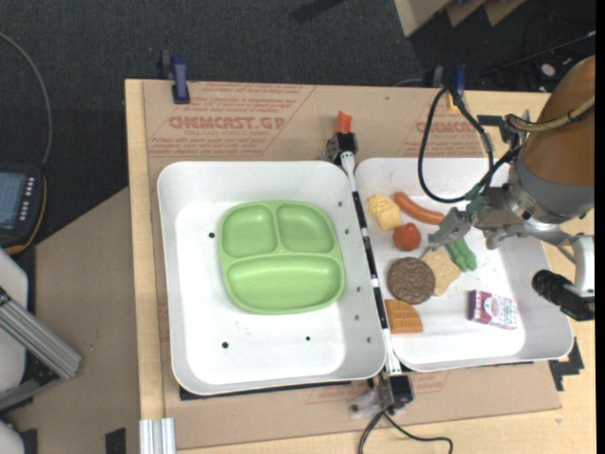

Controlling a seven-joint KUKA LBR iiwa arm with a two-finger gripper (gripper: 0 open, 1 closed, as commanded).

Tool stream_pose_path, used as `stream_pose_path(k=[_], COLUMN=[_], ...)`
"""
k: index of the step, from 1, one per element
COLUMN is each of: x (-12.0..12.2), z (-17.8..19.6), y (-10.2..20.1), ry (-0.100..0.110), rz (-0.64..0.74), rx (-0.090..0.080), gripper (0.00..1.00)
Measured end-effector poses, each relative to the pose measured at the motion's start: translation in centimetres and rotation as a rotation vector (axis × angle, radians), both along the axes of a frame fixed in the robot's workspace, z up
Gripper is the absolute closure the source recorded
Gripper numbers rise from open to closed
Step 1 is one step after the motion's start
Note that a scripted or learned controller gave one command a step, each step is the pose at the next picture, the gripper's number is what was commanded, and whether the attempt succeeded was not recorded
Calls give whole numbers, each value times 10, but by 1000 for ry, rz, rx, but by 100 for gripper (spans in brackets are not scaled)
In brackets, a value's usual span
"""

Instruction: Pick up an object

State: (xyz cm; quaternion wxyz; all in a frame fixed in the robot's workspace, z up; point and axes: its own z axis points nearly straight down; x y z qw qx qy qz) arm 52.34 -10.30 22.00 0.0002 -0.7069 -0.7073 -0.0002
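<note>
- Nearest me, in the right bin (529,348), a purple packet (492,308) lies at four o'clock and a brown patty (412,279) at seven.
- Mid-bin, the gripper (456,235) hovers over a green piece (462,254); I cannot tell its finger state.
- Best a straight descent, clear of the tomato (407,237).
- Farther, sausage (419,208) and corn (383,212) lie at eleven.

Thick rounded robot arm (558,159) at right edge of frame: orange band above smooth grey wrist section. Thin black cable (437,140) looping off to upper left. Dark grey metal two-finger gripper (452,236) at tip.
</note>
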Motion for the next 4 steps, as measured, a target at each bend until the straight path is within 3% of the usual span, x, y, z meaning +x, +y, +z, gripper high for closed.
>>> stream_pose_path(k=[1, 2, 3, 4], x=[57, 143, 91, 94], z=[-142, -136, -136, -125], y=[2, -20, -13, -13], ry=[1, 13, 5, -2], rz=[2, 0, -2, -2], rx=[0, 1, 1, -1], gripper=[0, 0, 0, 100])
